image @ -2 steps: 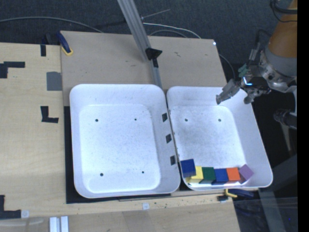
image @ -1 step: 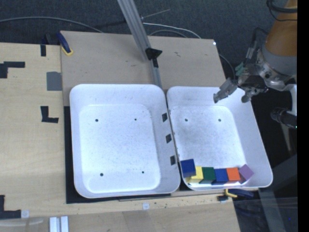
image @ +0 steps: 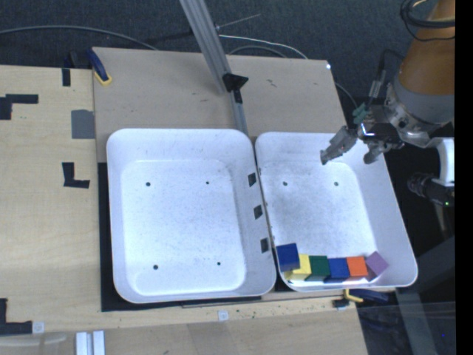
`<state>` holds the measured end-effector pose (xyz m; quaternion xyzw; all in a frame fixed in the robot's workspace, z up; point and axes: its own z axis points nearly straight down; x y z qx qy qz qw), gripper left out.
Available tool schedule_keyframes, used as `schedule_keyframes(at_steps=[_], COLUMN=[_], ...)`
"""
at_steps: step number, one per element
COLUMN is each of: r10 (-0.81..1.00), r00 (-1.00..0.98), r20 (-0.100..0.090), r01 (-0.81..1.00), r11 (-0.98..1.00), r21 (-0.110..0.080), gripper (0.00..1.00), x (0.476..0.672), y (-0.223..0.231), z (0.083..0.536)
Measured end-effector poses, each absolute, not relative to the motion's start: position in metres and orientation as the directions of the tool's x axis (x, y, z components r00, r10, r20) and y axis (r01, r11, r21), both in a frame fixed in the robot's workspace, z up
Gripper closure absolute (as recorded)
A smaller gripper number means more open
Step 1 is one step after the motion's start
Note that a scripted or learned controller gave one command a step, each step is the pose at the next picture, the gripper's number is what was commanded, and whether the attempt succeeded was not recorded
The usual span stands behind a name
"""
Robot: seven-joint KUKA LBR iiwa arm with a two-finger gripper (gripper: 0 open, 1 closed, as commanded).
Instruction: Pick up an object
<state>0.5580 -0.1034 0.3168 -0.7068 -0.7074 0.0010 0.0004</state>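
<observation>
While the fingers [image: 334, 146] stand spread apart with nothing between them, the gripper [image: 353, 149] hangs over the right bin's [image: 392, 198] far right rim. Blocks sit well apart from it, lined along the near wall: blue block [image: 287, 255], yellow block [image: 298, 271], green block [image: 318, 265], orange block [image: 356, 266], purple block [image: 376, 262]. Mid-floor is open. Left bin [image: 122, 198] lies beside.

Robotics lab bench. Plywood top [image: 170, 95] with black tape marks along its left edge, two white bins [image: 133, 198] side by side, loose cables [image: 259, 46] at the far edge, an aluminium post [image: 203, 28], dark carpet [image: 310, 6] beyond.
</observation>
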Motion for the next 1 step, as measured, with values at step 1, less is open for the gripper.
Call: schedule_keyframes(at_steps=[1], r10=[1.000], r00=[0.001], r20=[0.001], r01=[1.000], r11=[-0.001], r21=[-0.010], gripper=[0.00], x=[0.5238], y=[-0.1311], z=[0.1700])
